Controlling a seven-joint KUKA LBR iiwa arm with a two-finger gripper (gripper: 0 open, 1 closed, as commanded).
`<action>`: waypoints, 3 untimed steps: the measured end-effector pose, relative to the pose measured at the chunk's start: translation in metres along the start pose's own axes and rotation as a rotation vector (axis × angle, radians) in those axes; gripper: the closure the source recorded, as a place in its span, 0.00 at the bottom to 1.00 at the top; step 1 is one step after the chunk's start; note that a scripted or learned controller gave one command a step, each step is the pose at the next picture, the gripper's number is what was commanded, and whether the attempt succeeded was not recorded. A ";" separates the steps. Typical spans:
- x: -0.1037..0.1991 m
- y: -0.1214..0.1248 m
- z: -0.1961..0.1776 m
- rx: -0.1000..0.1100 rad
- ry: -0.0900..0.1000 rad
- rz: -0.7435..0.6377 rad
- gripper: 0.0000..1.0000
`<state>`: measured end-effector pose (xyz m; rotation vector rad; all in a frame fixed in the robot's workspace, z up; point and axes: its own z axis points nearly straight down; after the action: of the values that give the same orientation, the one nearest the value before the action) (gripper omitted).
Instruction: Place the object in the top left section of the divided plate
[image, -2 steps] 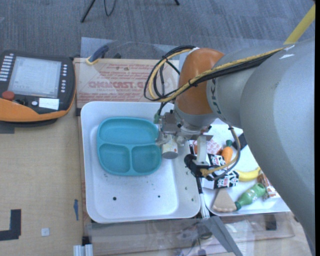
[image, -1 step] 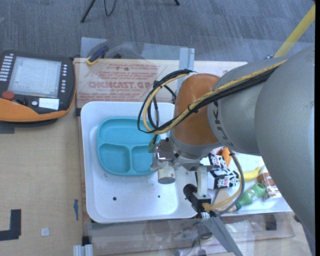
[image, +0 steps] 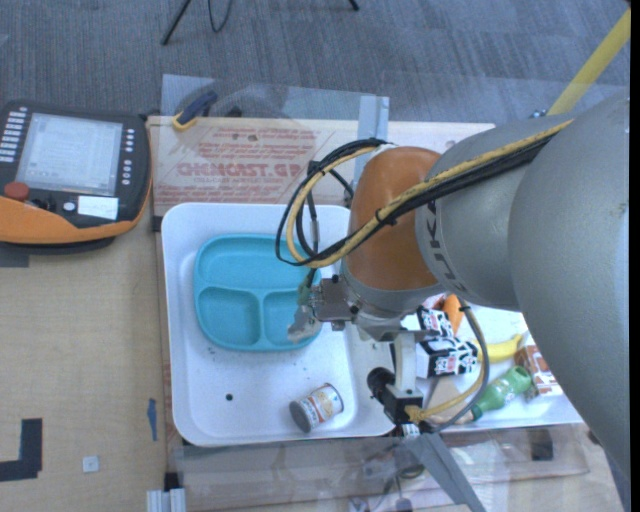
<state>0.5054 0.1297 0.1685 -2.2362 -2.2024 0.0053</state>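
While the hand (image: 303, 322) hovers at the divided plate (image: 240, 290)'s right edge, grip unreadable, the can (image: 318, 405) below looks rigid, light, slippery: grasp its sides.

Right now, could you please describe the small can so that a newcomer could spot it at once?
Find the left white bin, which holds a blue divided plate. Below the plate, near the bin's bottom edge, the can lies on its side. It is the sole metal cylinder there, with a pale label and a round silver end.
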 end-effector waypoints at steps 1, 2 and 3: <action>0.075 -0.027 -0.069 -0.002 -0.001 0.071 0.00; 0.096 -0.008 -0.138 -0.003 -0.001 0.291 0.00; 0.098 -0.008 -0.147 -0.001 -0.004 0.285 1.00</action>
<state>0.4999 0.2281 0.3153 -2.5296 -1.8650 0.0088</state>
